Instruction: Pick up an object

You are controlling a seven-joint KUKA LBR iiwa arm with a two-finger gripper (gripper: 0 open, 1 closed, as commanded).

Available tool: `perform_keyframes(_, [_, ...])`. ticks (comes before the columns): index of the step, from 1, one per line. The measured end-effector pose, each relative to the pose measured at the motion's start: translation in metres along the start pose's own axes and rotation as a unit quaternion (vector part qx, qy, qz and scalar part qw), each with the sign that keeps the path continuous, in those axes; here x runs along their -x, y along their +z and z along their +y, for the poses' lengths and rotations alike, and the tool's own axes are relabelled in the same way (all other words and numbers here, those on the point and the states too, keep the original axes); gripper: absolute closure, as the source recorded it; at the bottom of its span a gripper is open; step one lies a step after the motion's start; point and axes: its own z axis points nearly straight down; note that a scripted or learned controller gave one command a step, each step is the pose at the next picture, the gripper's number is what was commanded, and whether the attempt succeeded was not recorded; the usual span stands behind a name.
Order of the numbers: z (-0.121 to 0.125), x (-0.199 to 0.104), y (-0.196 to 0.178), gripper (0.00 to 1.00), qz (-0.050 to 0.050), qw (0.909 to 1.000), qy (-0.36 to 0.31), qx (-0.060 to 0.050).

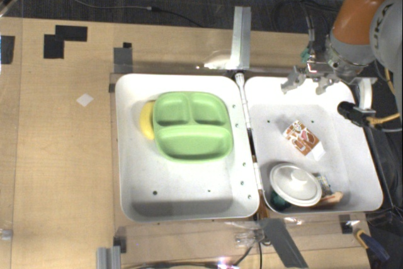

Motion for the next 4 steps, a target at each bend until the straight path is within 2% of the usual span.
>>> perform_keyframes(1, [-0.034,-0.003,0.098,0.00,0.000,0.9998,0.020,0.000])
perform_keyframes(2, [-0.073,0.016,0.101,0.00,-0.001,0.9977,-0.068,0.002])
perform_keyframes(3, [-0.071,0.016,0.088,1.00,-0.002,0.9976,-0.069,0.006])
perform_keyframes(4, [-0.069,0.052,0.034,1.00,-0.001,0.9987,0.051,0.000])
